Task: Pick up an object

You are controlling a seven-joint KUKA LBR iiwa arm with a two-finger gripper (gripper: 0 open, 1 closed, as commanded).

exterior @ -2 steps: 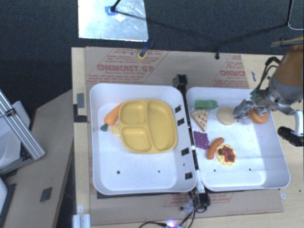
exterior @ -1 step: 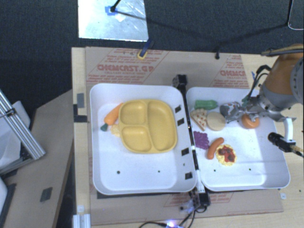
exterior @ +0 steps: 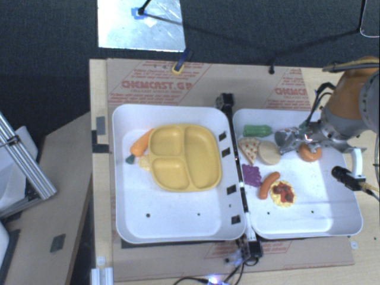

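Gripper (exterior: 287,140): low in right bin (exterior: 332,221), beside beige toy (exterior: 269,153); grip state impossible to tell.
Left bin (exterior: 178,218): yellow divided plate (exterior: 181,157), carrot (exterior: 141,142).

Both bins — the left bin (exterior: 127,177) and the right bin (exterior: 320,215) — look like smooth, faintly glossy white plastic. The yellow divided plate (exterior: 181,157) is matt plastic. Beneath them lies printed brown cardboard (exterior: 157,83), dull and papery. At upper left, a metal sheet (exterior: 122,16) shines. The gripper (exterior: 288,140) looks like bare grey metal — the carrot (exterior: 141,142) smooth plastic.
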